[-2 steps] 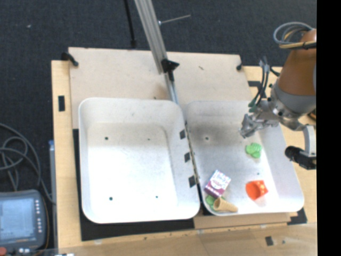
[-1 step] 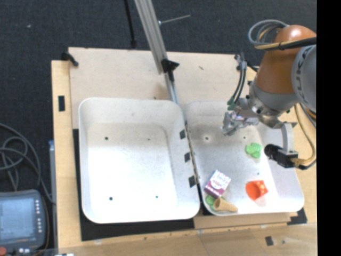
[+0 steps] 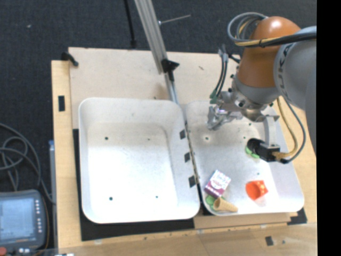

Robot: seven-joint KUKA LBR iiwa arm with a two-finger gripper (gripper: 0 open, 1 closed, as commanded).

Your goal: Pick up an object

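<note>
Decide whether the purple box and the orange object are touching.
Apart. The camera view shows bare bin floor between the purple box and the orange object.

Dark carpet [image 3: 32, 20] around pale bench [image 3: 106, 71]

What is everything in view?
Left shallow white plastic bin: one, white, on bench, left.
Right shallow white plastic bin: one, white, beside it.
Small cardboard carton: one, purple-and-white, right bin front.
Cone-shaped toy: one, tan and green, right bin's front edge.
Small plastic piece: one, orange, right bin front right.
Small partly hidden item: one, green, right bin's right side.
Metal rail: one, silver, over bench's back.
Arm: one, grey with orange band, from right.
Claw: one, grey, over right bin's back.
</note>
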